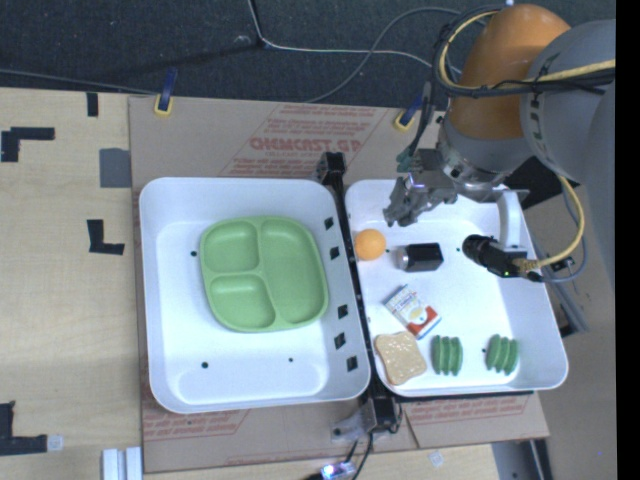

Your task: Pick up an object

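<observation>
My gripper (408, 206) hangs over the far left part of the right bin (540, 318), above the bin floor. An orange ball (370, 245) lies just below and left of it, against the bin's left wall. A small black block with a grey end (419, 257) rests beside the ball, just in front of the gripper. Toward the near edge lie a white, red and blue packet (412, 310), a slice of bread (400, 358) and two green pepper-like pieces (446, 354) (501, 353). Nothing is seen held in the gripper.
The left bin (165, 268) holds a green divided plate (264, 272). A black divider with clips (342, 268) runs between the two bins. The arm's orange band and grey wrist (500, 68) loom over the right bin's far corner.
</observation>
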`<state>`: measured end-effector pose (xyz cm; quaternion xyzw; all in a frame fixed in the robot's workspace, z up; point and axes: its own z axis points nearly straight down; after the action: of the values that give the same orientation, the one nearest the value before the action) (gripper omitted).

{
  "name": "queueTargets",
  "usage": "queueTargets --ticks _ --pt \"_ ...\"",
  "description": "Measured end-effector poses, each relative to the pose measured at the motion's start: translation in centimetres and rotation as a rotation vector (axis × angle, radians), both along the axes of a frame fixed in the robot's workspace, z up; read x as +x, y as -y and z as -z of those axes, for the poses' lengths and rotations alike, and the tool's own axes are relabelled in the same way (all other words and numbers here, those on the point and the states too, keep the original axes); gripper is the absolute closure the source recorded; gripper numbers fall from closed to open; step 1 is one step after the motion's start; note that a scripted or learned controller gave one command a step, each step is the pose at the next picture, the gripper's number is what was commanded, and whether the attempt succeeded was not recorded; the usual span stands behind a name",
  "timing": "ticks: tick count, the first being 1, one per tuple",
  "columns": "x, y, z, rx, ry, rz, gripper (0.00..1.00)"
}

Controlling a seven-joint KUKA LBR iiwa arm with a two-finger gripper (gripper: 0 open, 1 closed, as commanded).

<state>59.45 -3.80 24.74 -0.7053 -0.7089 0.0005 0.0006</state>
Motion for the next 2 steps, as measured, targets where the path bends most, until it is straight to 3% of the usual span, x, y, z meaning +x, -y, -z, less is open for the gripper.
queueTargets --ticks 2 --pt "-1.5 -8.8 0.1 0.000 0.000 0.001 1.00"
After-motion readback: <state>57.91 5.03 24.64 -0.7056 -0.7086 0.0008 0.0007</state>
